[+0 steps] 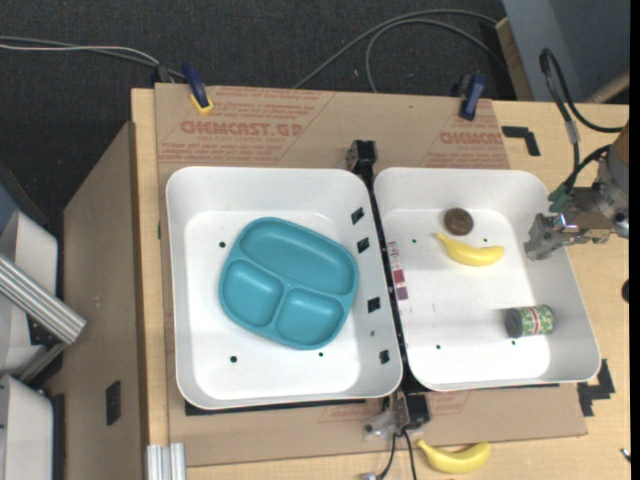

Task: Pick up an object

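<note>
**Gripper waits at the right bin's edge, objects untouched**

You are looking down on two shallow white bins set side by side on a cardboard-covered bench. The right bin (560, 368) holds the candidates for picking. A yellow banana (470, 252) lies near the bin's middle, curved, its ends turned up toward the far wall. Touching its upper left end sits a small brown round object (458, 220), too small to identify. Nearer the front right corner, well apart from both, a small can (529, 321) lies on its side, green with a lighter label.

My judgement: the banana is light, fairly firm but easy to bruise, and its skin gives some grip. You would take it across the thick middle, jaws square to the curve. The can looks stiff and smooth, and lying down it may roll, so close across its round body, not along its length.

The gripper (548, 233) hangs over the right bin's right wall, level with the banana and apart from it. Whether its jaws are spread or closed, I cannot tell. Nothing is seen held.

The left bin (190, 298) carries a teal divided plate (288, 282).
</note>
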Tool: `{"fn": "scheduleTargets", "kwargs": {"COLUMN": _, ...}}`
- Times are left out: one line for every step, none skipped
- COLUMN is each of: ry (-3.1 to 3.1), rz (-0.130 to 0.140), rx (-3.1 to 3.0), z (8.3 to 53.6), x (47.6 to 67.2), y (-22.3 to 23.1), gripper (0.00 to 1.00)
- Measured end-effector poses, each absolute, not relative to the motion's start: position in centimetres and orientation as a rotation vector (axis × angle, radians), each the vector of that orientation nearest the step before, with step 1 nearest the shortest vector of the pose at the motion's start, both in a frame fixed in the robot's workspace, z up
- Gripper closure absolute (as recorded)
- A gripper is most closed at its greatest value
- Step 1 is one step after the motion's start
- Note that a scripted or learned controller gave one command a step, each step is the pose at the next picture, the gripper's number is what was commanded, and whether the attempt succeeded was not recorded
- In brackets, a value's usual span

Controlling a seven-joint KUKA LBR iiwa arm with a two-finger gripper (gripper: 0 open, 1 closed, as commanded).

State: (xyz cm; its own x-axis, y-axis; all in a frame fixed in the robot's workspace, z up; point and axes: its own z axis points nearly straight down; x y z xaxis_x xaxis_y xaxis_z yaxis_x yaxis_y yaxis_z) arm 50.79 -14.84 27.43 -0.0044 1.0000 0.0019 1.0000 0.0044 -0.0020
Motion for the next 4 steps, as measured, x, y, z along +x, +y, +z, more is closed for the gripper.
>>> {"fn": "scheduleTargets", "kwargs": {"ry": -2.228, "rz": -0.002, "rx": -2.217, "z": 27.4, "x": 53.2, "y": -10.9, "gripper": 1.00}}
{"fn": "scheduleTargets", "kwargs": {"ry": -2.229, "rz": -0.003, "rx": -2.216, "z": 27.5, "x": 55.6, "y": -5.9, "gripper": 1.00}}
{"fn": "scheduleTargets", "kwargs": {"ry": -2.228, "rz": -0.003, "rx": -2.217, "z": 27.1, "x": 58.3, "y": -2.0, "gripper": 1.00}}
{"fn": "scheduleTargets", "kwargs": {"ry": -2.228, "rz": -0.003, "rx": -2.215, "z": 24.9, "x": 61.3, "y": 2.7, "gripper": 1.00}}
